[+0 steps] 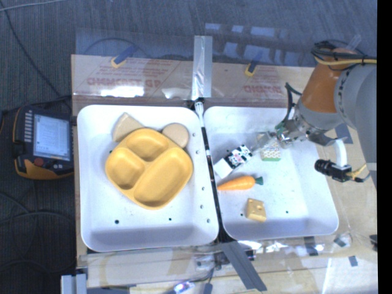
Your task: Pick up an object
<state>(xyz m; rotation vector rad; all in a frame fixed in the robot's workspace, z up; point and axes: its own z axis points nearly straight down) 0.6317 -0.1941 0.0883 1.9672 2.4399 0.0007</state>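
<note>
The right bin (306, 219) holds an orange carrot (236, 183) lying flat, a yellow cheese wedge (256, 210), a small black-and-white toy (237, 157) and a small pale speckled block (271, 155). My gripper (277, 136) is low over the upper middle of the right bin, just above the speckled block and to the right of the black-and-white toy. The grey arm with its orange band (324, 87) reaches in from the upper right. Nothing can be seen held.
The left bin (92, 225) carries a yellow divided plate (149, 166) with two tan round pieces (176, 132) behind it. A handheld control pendant (46, 141) lies left of the bins. A black fitting (331, 167) sticks out at the right bin's right side.
</note>
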